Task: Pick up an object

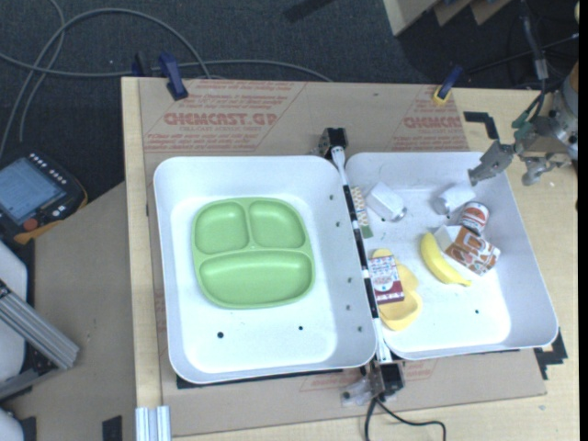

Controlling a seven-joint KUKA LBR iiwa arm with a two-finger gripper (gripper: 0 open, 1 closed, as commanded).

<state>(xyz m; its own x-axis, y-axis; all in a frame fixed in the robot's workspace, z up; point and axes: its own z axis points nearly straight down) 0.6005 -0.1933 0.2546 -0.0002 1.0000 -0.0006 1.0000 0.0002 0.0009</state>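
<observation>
**Pick not started – gripper spread, nothing in it**

Nearest the camera, along the front of the right shallow white plastic bin (514, 324): a flat yellow disc-like piece (401, 310) w/ a small red-and-white carton (387, 278) lying partly on it, both close to the divider between the bins. A bit further back & to the right, a yellow plastic banana (441, 258) sits touching a crumpled red/white/brown packet or can (472, 242); can't tell which it is. Further back, a small white block-like item (386, 201) near the bin's rear left, & another small white bit (453, 199) beside the packet.

Left shallow white plastic bin (184, 338) holds a light green three-compartment plastic tray (253, 251), nothing on it.

Farthest back, at the right bin's rear right corner, the two-finger grey gripper (513, 162) hangs w/ fingers apart, one finger (488, 163) reaching over the bin's edge. Nothing between them.

Status, as I judge it: no obj lifted, all items resting in the bins. Left to do: choose a target (banana/packet cluster is nearest the gripper), descend, close, lift. The cluster is touching, so a clean grasp on one item may be awkward.
</observation>
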